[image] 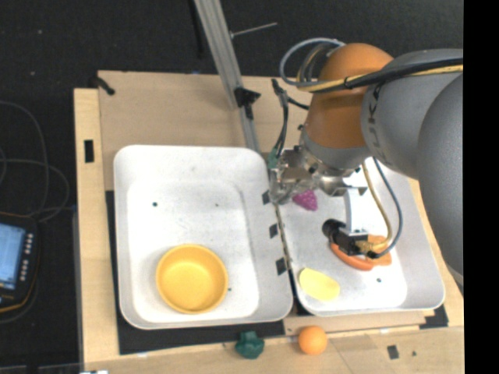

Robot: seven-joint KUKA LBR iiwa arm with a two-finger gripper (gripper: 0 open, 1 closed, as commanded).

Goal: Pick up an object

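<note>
1. Gripper position: I see the gripper [290,181] over the inner left edge of the right bin [405,279], close to the ridge where it meets the left bin [125,209]. I cannot tell whether it is apart or closed, because the wrist body covers it from above.
2. Nearest pick candidate: a magenta object [306,201] lies in the right bin just beside the gripper, on the side toward the arm [413,123]. I cannot confirm contact between the two.
3. Other contents of the right bin: a pale yellow object [318,284] lies near the front left corner, close to the front rim. An orange-red object [360,260] lies near the middle, partly covered by robot hardware.
4. Open room in the right bin: open white floor shows toward the front right corner. The arm and its orange band [343,104] overhang the back half.
5. Left bin: a yellow bowl [191,277] sits upright near the front rim. Behind it the white floor is open up to the back wall and bears a few dark specks.
6. Bench surface: a tan bench [171,107] bears both bins. On its front strip, outside the bins, a green object [249,344] and an orange ball [312,340] lie near each other.
7. Surroundings: a metal rail [222,45] slants down from the top to the back edge between the bins. A dark floor [78,22] surrounds the bench, and a handheld screen [12,259] sits at the far left with cables.
</note>
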